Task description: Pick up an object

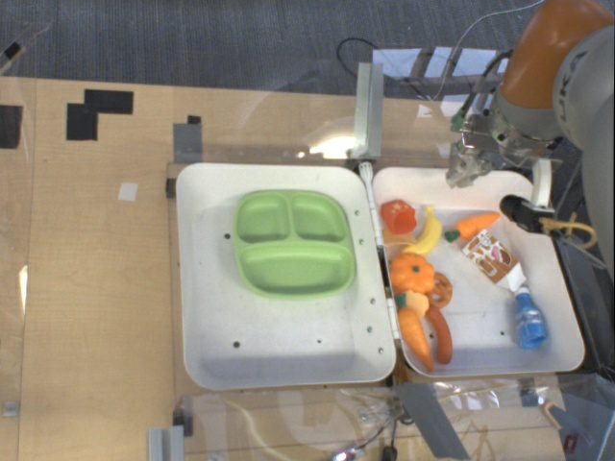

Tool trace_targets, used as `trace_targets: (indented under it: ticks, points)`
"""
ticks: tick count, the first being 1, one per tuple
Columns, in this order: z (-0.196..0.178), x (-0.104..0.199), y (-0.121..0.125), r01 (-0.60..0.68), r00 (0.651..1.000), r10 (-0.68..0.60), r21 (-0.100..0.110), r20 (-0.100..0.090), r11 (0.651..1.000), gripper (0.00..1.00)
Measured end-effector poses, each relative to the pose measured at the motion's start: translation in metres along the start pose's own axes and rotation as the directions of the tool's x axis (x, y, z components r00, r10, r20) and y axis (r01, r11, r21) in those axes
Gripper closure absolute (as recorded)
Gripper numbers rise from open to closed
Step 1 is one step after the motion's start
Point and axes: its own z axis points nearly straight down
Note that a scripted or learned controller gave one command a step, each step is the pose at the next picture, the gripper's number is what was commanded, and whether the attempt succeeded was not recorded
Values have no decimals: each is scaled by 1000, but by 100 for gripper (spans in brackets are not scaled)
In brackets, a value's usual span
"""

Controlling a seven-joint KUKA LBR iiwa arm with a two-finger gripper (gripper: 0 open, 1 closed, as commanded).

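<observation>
Orange toy carrot (415, 335) and a brown sausage (441, 332) lie nearest in the right bin (562, 349), beside a blue bottle (528, 320). Behind them sit a small pumpkin (413, 274), a yellow banana (427, 232), a red pepper (399, 216) and a second carrot (478, 225). The green divided plate (294, 242) fills the left bin (207, 286). The gripper (466, 173) hangs over the right bin's far edge; whether it is clenched cannot be told.
</observation>
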Motion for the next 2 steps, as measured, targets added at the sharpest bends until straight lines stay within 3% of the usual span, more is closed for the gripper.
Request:
trace_targets:
  ticks: [1,2]
  points:
    - [1,0,0,0,1000,0,1,0,1000,0]
    - [104,-16,-25,239,971,-239,-1,1,971,0]
